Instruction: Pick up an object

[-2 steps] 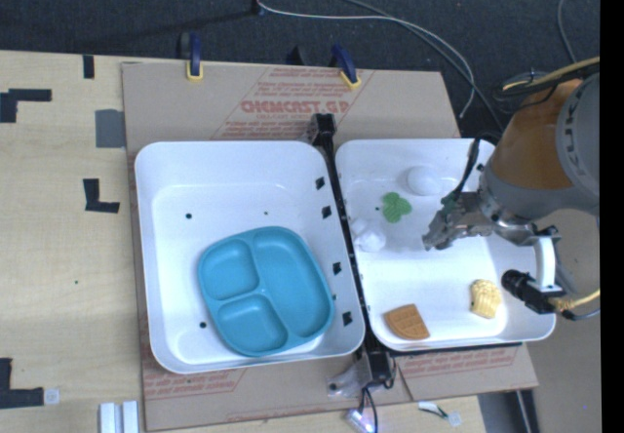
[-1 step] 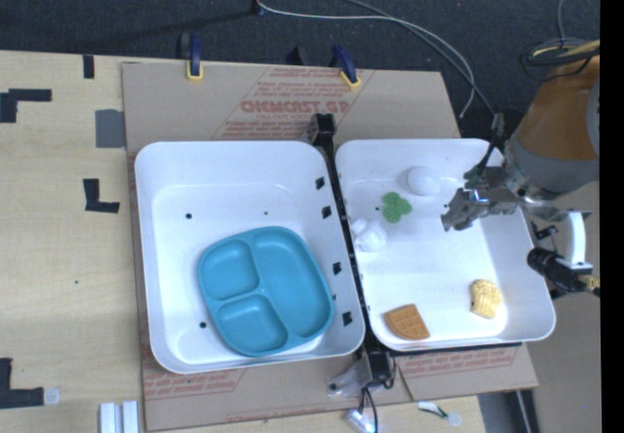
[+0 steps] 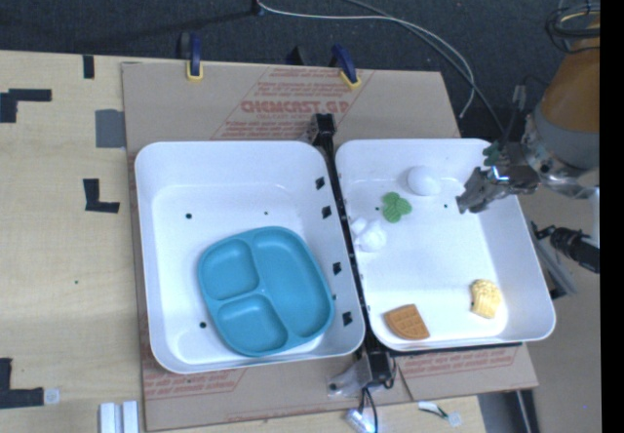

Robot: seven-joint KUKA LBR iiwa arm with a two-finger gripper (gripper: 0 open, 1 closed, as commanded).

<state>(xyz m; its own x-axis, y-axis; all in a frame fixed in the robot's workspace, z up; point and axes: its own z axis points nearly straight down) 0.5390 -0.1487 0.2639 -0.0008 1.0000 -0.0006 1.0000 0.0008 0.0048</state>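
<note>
The claw [image 3: 475,197] hangs over the right bin [image 3: 507,270], close to that bin's far right corner, and from here I cannot tell how its dark tip is set or whether anything sits in it. Nearest to it inside the right bin is a small white ball [image 3: 423,180], toward the far wall. Just beside that, nearer the bin's left wall, lies a little green piece [image 3: 395,208], and further along that wall a small white lumpy thing [image 3: 370,237]. Down at the near wall of the right bin rest a yellow corn-like piece [image 3: 486,298] toward the right and an orange-brown wedge [image 3: 407,322] closer to the middle. The left bin [image 3: 166,177], touching the right bin's left wall, holds a blue divided plate [image 3: 263,291].
</note>
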